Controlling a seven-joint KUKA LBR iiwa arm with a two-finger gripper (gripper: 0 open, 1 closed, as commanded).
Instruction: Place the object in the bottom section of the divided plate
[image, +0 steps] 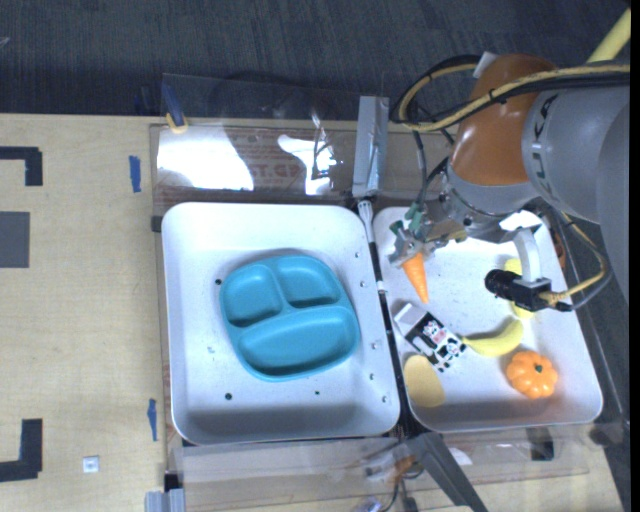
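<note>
Gripping carrot (416, 276) top, gripper (409, 246) closed on it, right bin (575, 400).

We saw a smooth blue plastic divided plate (288, 313), semi-gloss. White bins (190, 400) looked like glossy plastic, glare at the top. Worktop (75, 330) was pale matt wood. Carrot (416, 277) and pumpkin (531, 373) looked like smooth shiny plastic.

Pincer (412, 243) lowered, seemingly half-closed

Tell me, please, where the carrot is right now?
The carrot is in the right bin, near its upper left corner, just under the gripper and above the small card.
</note>
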